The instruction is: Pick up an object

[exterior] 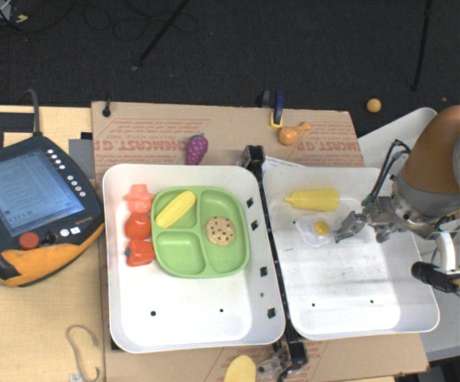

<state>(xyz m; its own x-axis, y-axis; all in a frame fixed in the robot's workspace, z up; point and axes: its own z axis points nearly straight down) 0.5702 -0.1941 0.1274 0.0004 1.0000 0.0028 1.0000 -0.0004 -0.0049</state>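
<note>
Right bin [349,293] holds claw [348,231] beside yellow bottle [313,200].

You look down on a wooden bench [23,325] of light colour. On it lies a sheet of brown cardboard [230,134] with red printed letters, and a blue clamp [277,108] holds its far edge. Behind the bench the floor [214,38] is dark, almost black, and several thin cables [162,22] run over it. At the left of the bench rests a control tablet [27,201] with a lit screen and an orange and black case. A grey hook [83,348] lies near the front left corner. The light is even, with soft shadows.
</note>
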